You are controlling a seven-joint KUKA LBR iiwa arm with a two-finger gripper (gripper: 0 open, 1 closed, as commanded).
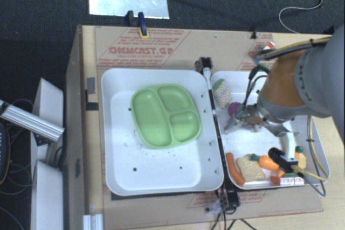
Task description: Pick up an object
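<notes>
Robot arm (318, 83): bulky rounded grey casing; broad orange band (281, 83) above the wrist; thin dark cables looped alongside; small metallic hand (240, 120) of grey fittings.

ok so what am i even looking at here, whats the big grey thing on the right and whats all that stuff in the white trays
The big grey thing with the orange band is a robot arm. It reaches in from the right, and its job is to pick up an object. The picture comes from one fixed camera above the bench, looking down at a slant.

On the bench sit two shallow white bins. The left bin holds a green divided plate with three compartments. The right bin holds small toys: a speckled pale piece near the top, something purple beside the arm's tip, and along the bottom an orange sausage-like piece, a beige bread-like slab and a carrot-like piece.

The gripper hangs low over the right bin. I cannot tell whether it holds anything.
</notes>
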